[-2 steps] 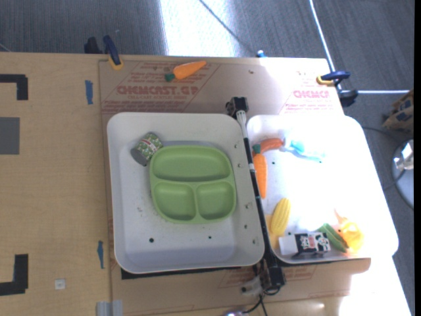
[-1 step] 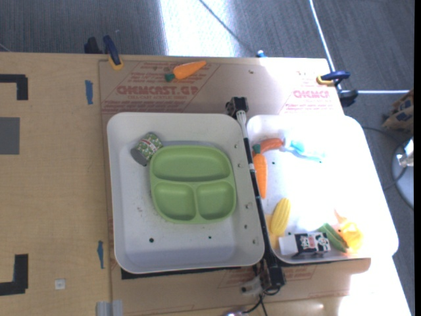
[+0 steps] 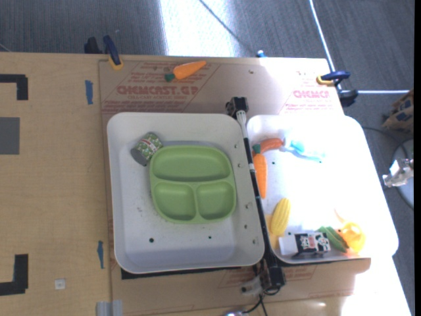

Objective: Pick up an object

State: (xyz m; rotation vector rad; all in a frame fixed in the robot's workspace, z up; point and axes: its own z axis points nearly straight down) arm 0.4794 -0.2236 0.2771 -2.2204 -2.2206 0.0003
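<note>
Two shallow white bins are seen side by side on the table (image 3: 52, 196). The left bin (image 3: 125, 176) is taken up mostly by a green divided tray (image 3: 192, 183) with three compartments, and a small grey-green can (image 3: 147, 147) is lying against the tray's upper left corner. The right bin (image 3: 342, 176) is washed out by bright light — several toy foods are gathered in it. An orange carrot (image 3: 260, 174) is laid along the left wall, with a smaller orange piece (image 3: 271, 144) above it and a pale blue item (image 3: 301, 150) just beside that. A yellow corn cob (image 3: 279, 216) is placed nearer the front, and a white carton with dark markings (image 3: 304, 243), a green piece (image 3: 331, 237) and a yellow-orange toy (image 3: 352, 234) are crowded in the front right corner. Another carrot (image 3: 187, 70) is left outside the bins, on the board behind them. The state of the hand cannot be told.
</note>
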